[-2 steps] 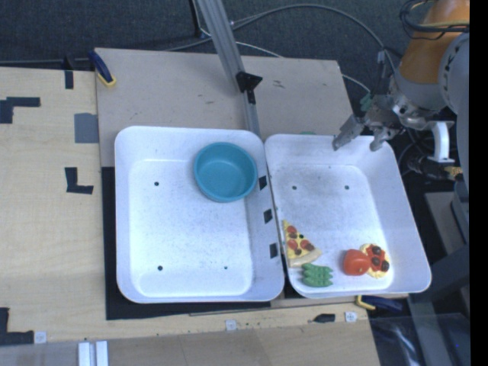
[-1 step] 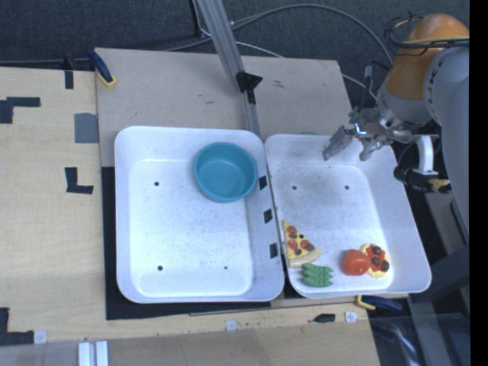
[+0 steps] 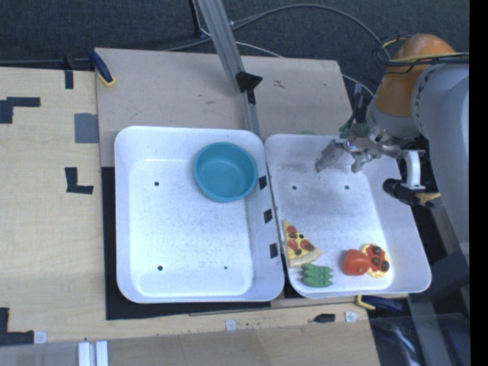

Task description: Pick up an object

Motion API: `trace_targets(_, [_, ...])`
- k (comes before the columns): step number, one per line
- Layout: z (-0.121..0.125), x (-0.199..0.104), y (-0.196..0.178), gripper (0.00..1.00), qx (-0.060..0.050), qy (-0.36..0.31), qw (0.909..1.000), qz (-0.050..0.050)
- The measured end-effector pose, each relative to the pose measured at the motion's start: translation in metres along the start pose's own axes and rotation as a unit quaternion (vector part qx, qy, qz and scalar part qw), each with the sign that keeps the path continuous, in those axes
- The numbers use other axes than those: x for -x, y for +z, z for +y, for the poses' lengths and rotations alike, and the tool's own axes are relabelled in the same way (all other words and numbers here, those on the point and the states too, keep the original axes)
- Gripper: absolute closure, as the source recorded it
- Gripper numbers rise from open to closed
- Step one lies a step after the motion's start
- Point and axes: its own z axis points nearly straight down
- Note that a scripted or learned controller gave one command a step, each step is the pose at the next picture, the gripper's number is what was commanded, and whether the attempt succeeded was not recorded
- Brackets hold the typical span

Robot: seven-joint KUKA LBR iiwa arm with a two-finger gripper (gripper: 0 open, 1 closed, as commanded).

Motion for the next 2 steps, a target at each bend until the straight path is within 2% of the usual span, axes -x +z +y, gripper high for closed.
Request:
trace_targets(1, [0.001, 0.0, -0.012, 1.0, 0.001, 0.0, 1.0, 0.0])
trace_targets(2, [0.003, 0.001, -0.074, 1.0, 0.003, 0.0, 1.0, 0.0])
